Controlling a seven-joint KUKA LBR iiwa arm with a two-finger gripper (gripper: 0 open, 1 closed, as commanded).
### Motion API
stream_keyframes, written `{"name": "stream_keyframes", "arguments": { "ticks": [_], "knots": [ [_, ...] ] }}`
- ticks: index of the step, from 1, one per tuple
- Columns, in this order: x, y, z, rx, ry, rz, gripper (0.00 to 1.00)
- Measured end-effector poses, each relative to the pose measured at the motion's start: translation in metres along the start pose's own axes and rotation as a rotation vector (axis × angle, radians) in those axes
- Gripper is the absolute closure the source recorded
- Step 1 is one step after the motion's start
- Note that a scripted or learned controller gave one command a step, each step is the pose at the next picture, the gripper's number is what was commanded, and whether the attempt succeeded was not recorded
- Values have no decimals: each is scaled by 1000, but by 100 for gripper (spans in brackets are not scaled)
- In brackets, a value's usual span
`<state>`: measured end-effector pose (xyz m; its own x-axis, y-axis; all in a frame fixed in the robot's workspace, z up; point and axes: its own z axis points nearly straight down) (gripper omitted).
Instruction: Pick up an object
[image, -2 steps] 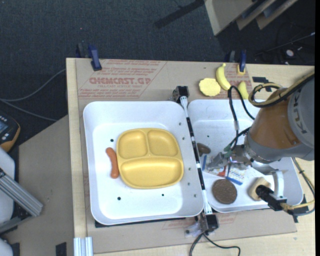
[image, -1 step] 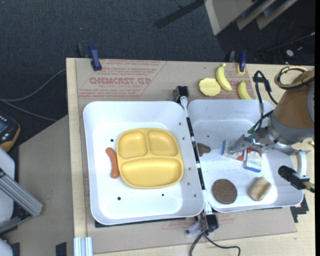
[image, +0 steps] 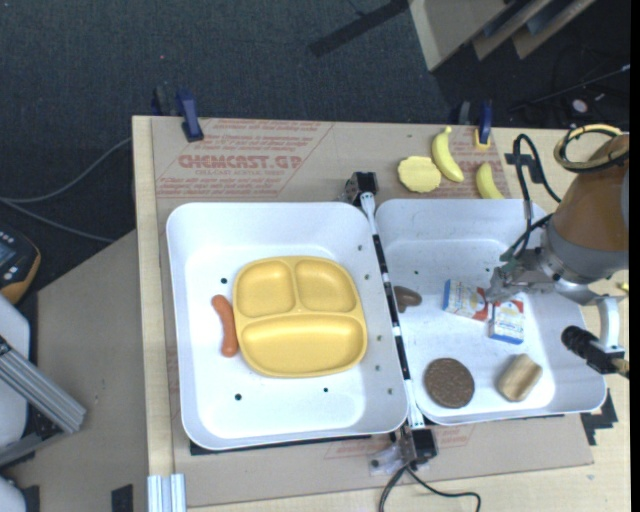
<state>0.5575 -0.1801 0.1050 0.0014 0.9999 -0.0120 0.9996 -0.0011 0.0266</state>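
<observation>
The right bin holds several small objects. Two small white cartons with red and blue print lie side by side: one to the left, the other to the right. A round brown patty and a tan bread roll rest near the front wall. A small brown piece sits by the bin's left wall. My gripper comes in from the right and hangs low just over the gap between the two cartons. Whether it touches either one is unclear.
The left bin carries a yellow divided plate with an orange sausage beside it. On the bench behind the right bin lie two toy bananas and a yellow lump. The arm's orange band overhangs the right bin's edge.
</observation>
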Motion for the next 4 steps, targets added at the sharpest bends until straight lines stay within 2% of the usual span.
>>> {"name": "stream_keyframes", "arguments": {
  "ticks": [1,2,3,4],
  "knots": [
    [0,-1,1,3,1,0,0],
    [-23,81,10,18,8,-5,0],
    [-7,23,19,24,12,1,0],
    [-36,110,23,43,31,-4,0]
  ]
}}
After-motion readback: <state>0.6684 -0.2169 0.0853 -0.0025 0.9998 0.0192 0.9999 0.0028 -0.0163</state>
